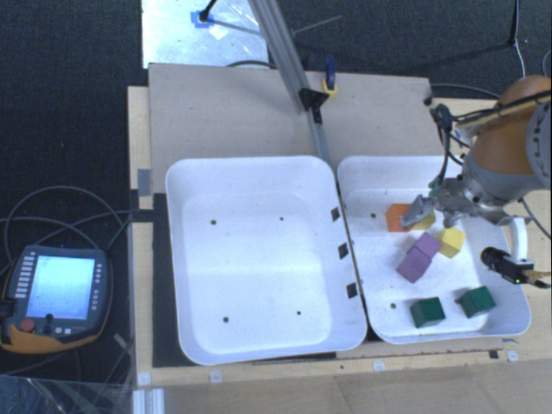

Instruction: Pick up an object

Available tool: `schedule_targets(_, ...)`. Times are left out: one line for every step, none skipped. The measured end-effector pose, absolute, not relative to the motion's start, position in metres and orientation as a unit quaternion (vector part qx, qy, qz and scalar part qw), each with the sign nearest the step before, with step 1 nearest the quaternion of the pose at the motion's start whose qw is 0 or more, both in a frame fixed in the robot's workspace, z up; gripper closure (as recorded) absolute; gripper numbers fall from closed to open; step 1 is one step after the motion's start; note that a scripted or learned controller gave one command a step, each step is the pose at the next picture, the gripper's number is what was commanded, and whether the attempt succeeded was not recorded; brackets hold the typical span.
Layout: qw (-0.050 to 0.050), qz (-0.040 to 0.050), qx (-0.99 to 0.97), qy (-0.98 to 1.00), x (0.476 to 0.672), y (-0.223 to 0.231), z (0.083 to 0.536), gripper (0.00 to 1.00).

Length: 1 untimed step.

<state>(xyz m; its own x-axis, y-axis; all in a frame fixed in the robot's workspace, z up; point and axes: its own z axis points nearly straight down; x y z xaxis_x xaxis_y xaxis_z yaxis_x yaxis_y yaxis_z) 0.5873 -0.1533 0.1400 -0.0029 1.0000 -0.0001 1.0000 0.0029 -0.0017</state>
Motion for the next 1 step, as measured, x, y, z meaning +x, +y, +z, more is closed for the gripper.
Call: schedule_targets(-0.002, -0.0012, -0.705, -0.709, 0.589, -0.1535, 0.1535, 1.0)
